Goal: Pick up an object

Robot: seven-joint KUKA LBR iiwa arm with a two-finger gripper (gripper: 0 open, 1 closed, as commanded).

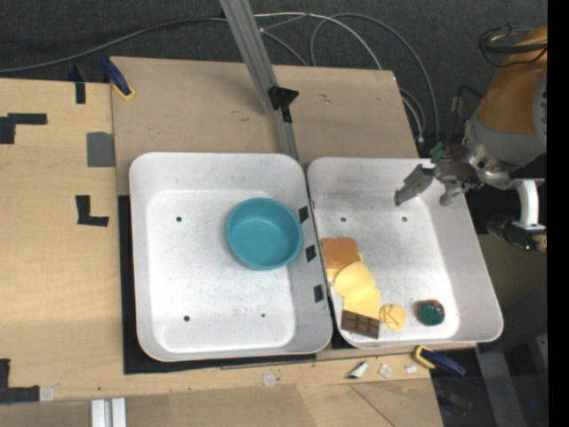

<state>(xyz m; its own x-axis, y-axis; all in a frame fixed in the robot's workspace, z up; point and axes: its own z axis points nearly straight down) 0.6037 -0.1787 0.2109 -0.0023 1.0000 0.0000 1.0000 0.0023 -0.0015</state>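
Note:
My gripper (429,190) hangs over the upper right part of the right bin (444,238), fingers spread open with nothing between them. Well below it, along the bin's left and near side, lie several small items: an orange-brown piece (339,252), a yellow slice (356,285), a brown chocolate-like block (361,325), a small yellow round piece (392,316) and a green and red ball (431,312). A blue bowl (263,232) sits upright in the left bin (178,265).
A grey pole (258,60) slants down from the top to the gap between the bins. Cables (356,34) loop across the dark floor behind the bench. Blue and yellow clamps (118,79) grip the board's corners.

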